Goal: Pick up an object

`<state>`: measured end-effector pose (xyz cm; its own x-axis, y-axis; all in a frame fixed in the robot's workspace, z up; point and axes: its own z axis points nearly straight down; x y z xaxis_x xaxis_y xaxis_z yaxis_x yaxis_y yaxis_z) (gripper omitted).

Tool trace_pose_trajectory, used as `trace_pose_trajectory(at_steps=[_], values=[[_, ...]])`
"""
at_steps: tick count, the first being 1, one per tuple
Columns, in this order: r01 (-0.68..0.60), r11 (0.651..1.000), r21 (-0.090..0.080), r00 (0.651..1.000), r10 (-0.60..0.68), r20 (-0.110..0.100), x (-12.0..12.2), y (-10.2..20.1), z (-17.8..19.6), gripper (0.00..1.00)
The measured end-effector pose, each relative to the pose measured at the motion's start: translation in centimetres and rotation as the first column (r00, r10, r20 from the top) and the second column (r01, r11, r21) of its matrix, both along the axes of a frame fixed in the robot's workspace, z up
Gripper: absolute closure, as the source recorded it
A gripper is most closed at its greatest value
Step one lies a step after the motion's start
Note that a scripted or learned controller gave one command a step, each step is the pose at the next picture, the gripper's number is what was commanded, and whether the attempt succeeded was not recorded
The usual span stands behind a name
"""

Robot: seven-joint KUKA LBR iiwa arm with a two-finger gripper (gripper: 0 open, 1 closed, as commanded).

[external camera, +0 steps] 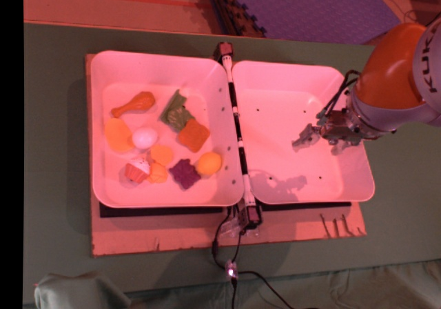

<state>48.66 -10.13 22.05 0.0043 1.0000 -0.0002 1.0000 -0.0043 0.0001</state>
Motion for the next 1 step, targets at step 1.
trace_pose_trajectory(at_steps=[1], values=[[0.0,1.0,0.0,1.0,0.0,0.0,0.0,0.0,0.0,0.0]])
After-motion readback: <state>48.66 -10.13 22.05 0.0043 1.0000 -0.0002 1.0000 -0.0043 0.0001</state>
